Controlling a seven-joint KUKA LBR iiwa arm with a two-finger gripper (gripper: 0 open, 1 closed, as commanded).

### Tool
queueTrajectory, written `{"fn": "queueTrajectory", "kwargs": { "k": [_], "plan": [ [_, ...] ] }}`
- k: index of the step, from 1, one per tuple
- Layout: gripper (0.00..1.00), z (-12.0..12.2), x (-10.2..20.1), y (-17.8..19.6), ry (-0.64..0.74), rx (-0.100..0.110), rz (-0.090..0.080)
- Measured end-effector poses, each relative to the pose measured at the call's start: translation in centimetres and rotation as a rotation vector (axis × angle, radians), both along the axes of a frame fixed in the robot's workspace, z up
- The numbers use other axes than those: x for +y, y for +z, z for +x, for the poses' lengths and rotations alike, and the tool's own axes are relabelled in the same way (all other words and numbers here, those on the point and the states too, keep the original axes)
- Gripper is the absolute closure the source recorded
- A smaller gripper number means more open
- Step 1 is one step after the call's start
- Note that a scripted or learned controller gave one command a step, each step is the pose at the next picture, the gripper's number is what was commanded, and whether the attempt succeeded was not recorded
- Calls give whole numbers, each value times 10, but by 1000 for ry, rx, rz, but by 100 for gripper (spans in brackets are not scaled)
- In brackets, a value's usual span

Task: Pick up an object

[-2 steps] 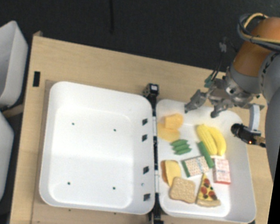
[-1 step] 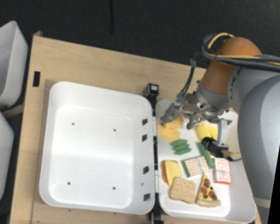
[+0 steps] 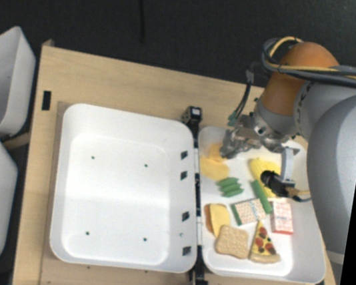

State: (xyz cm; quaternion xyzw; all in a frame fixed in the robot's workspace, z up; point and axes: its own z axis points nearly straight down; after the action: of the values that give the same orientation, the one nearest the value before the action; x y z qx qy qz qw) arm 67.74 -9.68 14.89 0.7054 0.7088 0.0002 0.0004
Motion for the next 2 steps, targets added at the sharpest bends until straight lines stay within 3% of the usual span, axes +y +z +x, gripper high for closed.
{"fn": "queueTrajectory", "kwargs": {
  "k": [1,2],
  "plan": [
    [100,15,16,103,0,-11,-1],
    [100,-23,61,48,0,6,0]
  ]
}}
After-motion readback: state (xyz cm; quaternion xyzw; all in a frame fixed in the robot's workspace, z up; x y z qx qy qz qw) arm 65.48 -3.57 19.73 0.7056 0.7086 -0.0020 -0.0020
